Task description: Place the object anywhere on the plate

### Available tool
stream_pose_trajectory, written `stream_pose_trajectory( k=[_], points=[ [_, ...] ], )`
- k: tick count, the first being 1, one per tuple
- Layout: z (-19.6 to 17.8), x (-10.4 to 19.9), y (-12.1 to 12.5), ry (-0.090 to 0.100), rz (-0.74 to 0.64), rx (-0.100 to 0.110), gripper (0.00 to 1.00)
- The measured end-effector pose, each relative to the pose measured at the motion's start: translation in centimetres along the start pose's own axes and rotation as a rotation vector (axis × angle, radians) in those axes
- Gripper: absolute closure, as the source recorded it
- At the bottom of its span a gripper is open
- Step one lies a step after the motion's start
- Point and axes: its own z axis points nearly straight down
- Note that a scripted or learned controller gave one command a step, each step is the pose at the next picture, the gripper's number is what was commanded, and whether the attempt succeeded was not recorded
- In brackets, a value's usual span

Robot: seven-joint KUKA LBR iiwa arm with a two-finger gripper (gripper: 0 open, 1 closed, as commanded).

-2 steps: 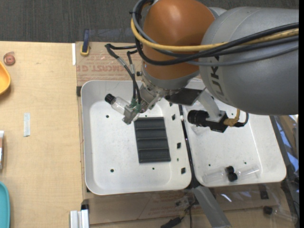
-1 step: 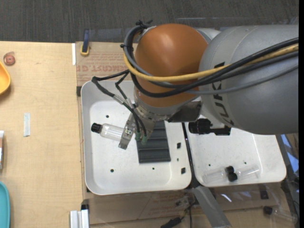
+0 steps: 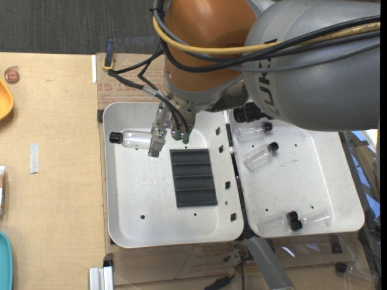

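Arm: hangs over the far edge of the left bin and hides much of it, so a poor grasp is hard to spot from here.
Left bin: carries the plate and one vial.
Plate: a dark ribbed slab lying flat in the bin's middle. A round thing dropped askew on the ribs could roll off.
Vial: clear with a black cap, on its side near the bin's far left corner and not on the plate. The end away from the cap is at the gripper.
Gripper: low at that end of the vial. Whether it is open or closed, I cannot tell.
Risk: the smooth round body may slip free, or be pushed towards the bin's left wall.
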Motion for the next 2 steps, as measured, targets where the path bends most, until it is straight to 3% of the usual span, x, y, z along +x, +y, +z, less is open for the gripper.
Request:
stream_pose_trajectory(
  k=[1, 2],
  points=[
    [-0.01, 0.00, 0.01, 0.000, 0.000, 0.000, 0.00],
    [-0.88, -0.15, -0.04, -0.002, 0.003, -0.001, 1.00]
  ],
)
